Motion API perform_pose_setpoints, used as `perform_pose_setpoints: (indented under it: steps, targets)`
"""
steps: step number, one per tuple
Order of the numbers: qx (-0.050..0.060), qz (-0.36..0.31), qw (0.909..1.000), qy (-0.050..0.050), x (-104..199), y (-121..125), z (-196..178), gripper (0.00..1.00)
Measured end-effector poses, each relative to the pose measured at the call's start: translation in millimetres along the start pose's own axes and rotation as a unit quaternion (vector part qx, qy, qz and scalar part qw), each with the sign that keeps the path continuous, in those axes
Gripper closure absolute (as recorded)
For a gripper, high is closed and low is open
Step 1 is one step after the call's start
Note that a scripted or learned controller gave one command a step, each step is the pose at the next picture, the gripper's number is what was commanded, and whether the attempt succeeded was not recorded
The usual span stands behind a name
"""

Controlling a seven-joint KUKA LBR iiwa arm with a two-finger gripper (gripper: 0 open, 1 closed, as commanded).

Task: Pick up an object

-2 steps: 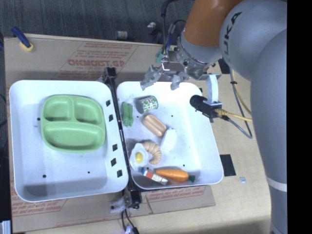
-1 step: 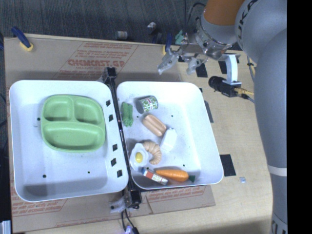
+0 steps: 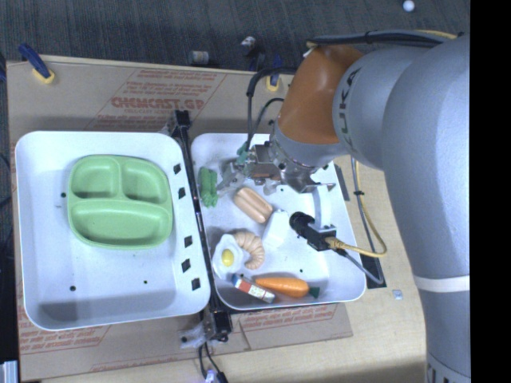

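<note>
Grey arm (image 3: 399, 110) is positioned over right bin (image 3: 343, 290); nothing seen lifted, hot dog (image 3: 252, 204) untouched; finger state cannot be told.

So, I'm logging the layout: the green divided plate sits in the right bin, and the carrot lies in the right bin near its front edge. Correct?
Not quite. The camera view shows the green divided plate in the left bin, not the right one. The carrot does lie in the right bin near its front edge.

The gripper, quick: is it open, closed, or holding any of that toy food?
Gripper: over the right bin, near the hot dog; open or closed cannot be told, nothing seen held.
</note>
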State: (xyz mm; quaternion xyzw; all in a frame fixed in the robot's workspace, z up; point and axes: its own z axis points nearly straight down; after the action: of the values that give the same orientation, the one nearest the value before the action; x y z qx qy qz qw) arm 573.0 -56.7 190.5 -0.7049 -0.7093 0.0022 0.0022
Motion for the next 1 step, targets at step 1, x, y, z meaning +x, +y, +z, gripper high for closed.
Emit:
perform_pose_setpoints:
  steps: [1]
  targets:
    - [-0.003, 0.0, 1.0, 0.0, 8.1, 62.6, -59.5, 0.0]
